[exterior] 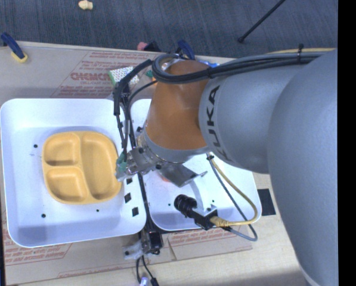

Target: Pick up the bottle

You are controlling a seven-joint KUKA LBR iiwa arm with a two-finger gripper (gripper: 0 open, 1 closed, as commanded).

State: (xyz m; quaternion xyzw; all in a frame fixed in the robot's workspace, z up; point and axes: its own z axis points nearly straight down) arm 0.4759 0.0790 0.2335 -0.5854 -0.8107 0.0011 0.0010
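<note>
grey arm (pixel 255 118) hides most of right bin (pixel 237 210).

The two white bins (pixel 22 159) are looking like smooth plastic with a soft sheen. The yellow divided tray (pixel 79 165) is showing a matt, slightly waxy plastic surface. The arm (pixel 273 112) is wearing smooth grey painted casing, faintly glossy, and its orange band (pixel 175 109) is looking satin. Printed brown cardboard (pixel 76 70) is lying dull and papery over the pale wood-toned worktop (pixel 267 255).
</note>
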